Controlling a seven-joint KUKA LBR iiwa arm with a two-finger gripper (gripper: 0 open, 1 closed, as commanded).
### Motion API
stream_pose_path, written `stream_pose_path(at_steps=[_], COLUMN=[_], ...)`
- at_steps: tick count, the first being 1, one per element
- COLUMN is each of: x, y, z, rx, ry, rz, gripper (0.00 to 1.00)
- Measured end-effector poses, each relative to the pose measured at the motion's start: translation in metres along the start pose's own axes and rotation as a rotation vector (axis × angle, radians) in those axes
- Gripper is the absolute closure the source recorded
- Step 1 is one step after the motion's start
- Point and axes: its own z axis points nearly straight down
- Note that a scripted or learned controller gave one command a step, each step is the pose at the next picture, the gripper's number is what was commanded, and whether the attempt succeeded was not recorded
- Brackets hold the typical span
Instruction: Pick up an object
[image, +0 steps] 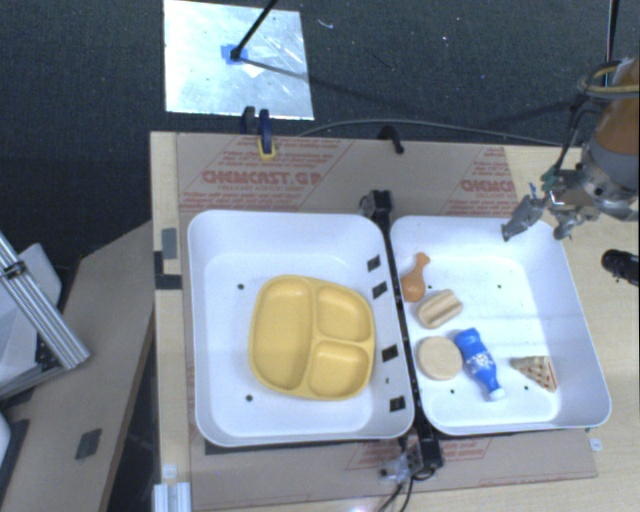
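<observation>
hovering over the far right corner of the right bin (575, 300), the gripper (540, 215) hangs with its fingers spread and nothing between them. the likeliest target, a blue bottle (478, 362), lies on its side near the bin's front, touching a round cookie (438, 357); a clean grasp likely means closing across its narrow body.

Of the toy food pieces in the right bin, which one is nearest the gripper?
The orange drumstick. It lies highest in the right bin, closest to the gripper at the bin's far right corner; the bun, round cracker, blue bottle and pizza slice lie lower.
</observation>
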Motion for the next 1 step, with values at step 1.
stream_pose_path(at_steps=[1], x=[0.0006], y=[0.0027], z=[-0.0083], rx=[-0.012], ry=[-0.003], rz=[-0.003], gripper=[0.0])
